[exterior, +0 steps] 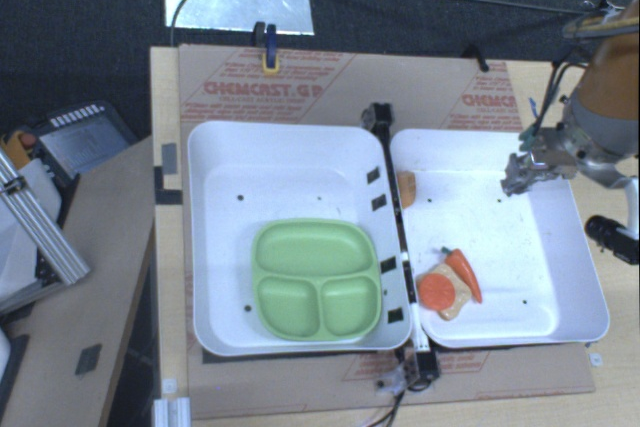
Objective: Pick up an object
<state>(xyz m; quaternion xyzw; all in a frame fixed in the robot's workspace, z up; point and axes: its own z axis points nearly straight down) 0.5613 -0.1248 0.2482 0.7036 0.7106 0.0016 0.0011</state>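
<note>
**Desk:** What did you have on the overhead camera at that moment?

**Me:** I saw two white bins side by side on the bench. The left bin (215, 165) held a green divided plate (317, 278) with three compartments, lying flat toward the near side. The right bin (560, 315) held a small cluster near its front left corner: an orange carrot (463, 273) lying tilted, touching a round orange-red piece (435, 290), and both rested on a tan piece (452, 305). A small tan object (406, 186) sat against the divider wall farther back in that same bin.

**Desk:** And the arm?

**Me:** It came in from the right, with the orange band up near the frame's edge. The gripper (522, 175) hung over the back right part of the right bin, well apart from the carrot cluster. I saw nothing in its grasp.

**Desk:** Open or closed?

**Me:** I couldn't tell. The tip was a small grey shape from that angle, and I couldn't make out its spread.

**Desk:** So the objects were untouched?

**Me:** The carrot and its neighbours lay on the bin floor, and nothing was near them.
</note>
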